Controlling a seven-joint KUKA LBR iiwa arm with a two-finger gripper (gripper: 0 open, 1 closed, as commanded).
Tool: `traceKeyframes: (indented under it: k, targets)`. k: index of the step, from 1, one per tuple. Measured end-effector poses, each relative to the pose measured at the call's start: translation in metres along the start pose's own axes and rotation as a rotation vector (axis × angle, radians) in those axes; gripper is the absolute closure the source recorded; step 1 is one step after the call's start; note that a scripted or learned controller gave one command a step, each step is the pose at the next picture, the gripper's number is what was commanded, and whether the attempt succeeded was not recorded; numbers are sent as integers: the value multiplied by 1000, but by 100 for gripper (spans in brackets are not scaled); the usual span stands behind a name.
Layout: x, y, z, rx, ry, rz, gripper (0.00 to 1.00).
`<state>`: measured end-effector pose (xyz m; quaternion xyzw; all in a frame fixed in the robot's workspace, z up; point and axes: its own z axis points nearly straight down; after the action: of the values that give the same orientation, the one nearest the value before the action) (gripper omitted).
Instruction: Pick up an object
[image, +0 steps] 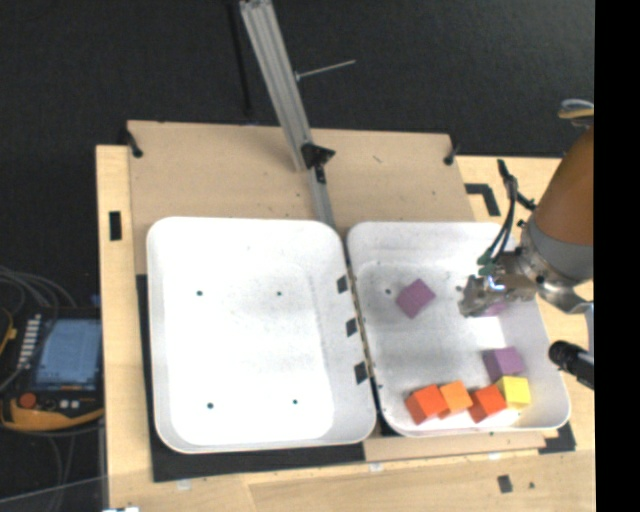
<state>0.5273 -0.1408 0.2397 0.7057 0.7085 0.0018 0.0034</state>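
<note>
Purple, orange, red and yellow blocks sit in the right bin (400, 250).
We see one matte purple cube (415, 297) near the bin's middle, the metal gripper (483, 295) just right of it; whether its fingers are parted we cannot tell. The left bin (240, 330) is smooth white plastic.

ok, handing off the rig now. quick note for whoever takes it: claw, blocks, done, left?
Claw: over the right bin, upper right part; can't tell from this view whether it holds anything.
Blocks, all in the right bin: purple block left of the claw; second purple block lower right; orange, light orange, red and yellow blocks along the front edge.
Done: no pick confirmed.
Left: grasp one block and lift.
</note>
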Motion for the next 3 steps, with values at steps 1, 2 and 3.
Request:
traceKeyframes:
  k: [1, 2, 3]
  targets:
    - [-1, 1, -28, 2, 1, -1, 100]
    - [47, 1, -14, 7, 3, -3, 100]
    - [95, 4, -21, 4, 2, 0, 100]
